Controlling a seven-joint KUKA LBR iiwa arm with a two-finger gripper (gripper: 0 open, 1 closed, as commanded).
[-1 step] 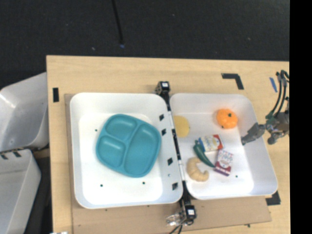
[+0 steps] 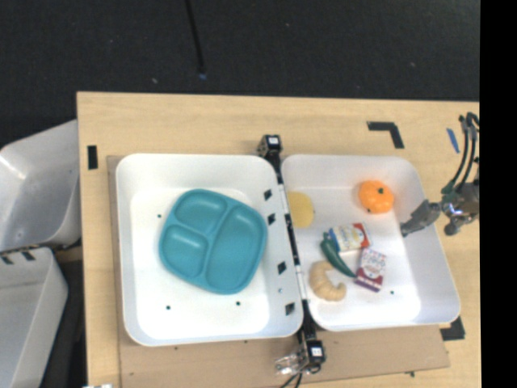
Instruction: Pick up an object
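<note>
Gripper (image 2: 436,215), its state impossible to tell, poised over the right bin's (image 2: 428,297) right rim, well apart from the orange (image 2: 376,196) and the croissant (image 2: 326,282); a descent here would likely strike the rim and grasp nothing.

A light wooden bench (image 2: 202,124) carries 2 shallow white bins set side by side, their inner walls touching along the middle. The left bin (image 2: 137,314) sits toward the bench's left half, the right bin (image 2: 420,297) toward its right. Black L-shaped corner marks (image 2: 386,131) are on the bare wood near the right bin's far corner, and another lies near its near right corner. A small black mark (image 2: 91,155) sits on the wood by the left bin's far left corner.
</note>
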